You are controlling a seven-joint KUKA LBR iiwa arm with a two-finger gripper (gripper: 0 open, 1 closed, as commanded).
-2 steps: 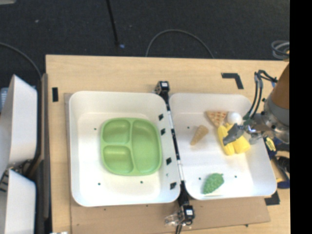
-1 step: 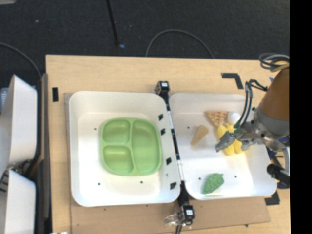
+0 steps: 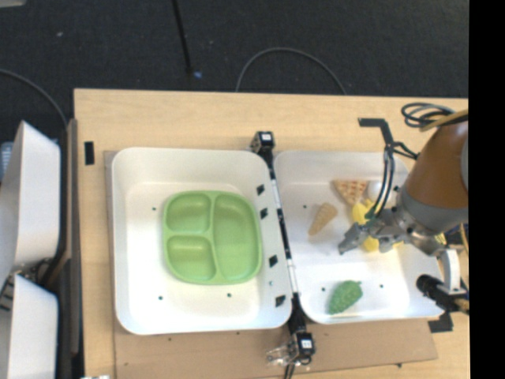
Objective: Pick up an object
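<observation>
1. My bench (image 3: 197, 121) looks like pale wood, its grain matt.
2. Both white bins (image 3: 134, 180) look like smooth plastic with a faint sheen.
3. The green divided plate (image 3: 213, 237) reads as moulded plastic, smooth and slightly glossy.
4. The green leafy piece (image 3: 345, 297) has a rough, bumpy surface.
5. The tan cone (image 3: 321, 218) looks matt.
6. My orange band (image 3: 438, 168) is smooth with a soft gloss.
7. The floor (image 3: 95, 30) looks like dark, rough carpet.
</observation>
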